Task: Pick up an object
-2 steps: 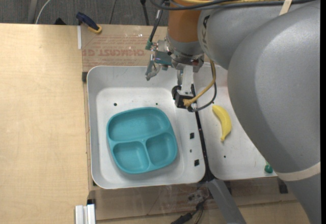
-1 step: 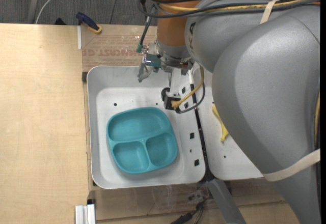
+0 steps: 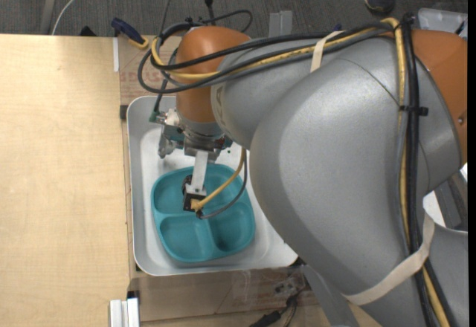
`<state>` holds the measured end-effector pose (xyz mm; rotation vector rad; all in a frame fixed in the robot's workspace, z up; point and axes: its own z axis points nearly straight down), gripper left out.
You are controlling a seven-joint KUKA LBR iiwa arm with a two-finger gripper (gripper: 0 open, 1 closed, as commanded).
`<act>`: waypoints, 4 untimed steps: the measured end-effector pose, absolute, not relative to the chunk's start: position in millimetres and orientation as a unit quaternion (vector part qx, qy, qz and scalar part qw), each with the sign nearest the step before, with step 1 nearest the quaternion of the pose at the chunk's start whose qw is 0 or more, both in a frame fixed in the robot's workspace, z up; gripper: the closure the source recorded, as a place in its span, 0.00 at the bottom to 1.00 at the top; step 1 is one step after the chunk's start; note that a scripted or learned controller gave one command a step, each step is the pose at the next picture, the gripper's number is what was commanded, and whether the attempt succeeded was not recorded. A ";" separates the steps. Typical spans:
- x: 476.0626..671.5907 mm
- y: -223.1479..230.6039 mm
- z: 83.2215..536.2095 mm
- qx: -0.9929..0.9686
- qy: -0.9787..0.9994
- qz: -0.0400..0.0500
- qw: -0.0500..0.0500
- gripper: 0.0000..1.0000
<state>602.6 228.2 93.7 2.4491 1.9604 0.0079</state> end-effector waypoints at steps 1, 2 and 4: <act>601.8 225.3 101.4 0.783 0.623 -0.001 0.001 1.00; 659.5 169.9 191.5 0.645 0.764 -0.001 0.001 1.00; 659.5 166.5 150.3 0.666 0.746 -0.001 0.001 1.00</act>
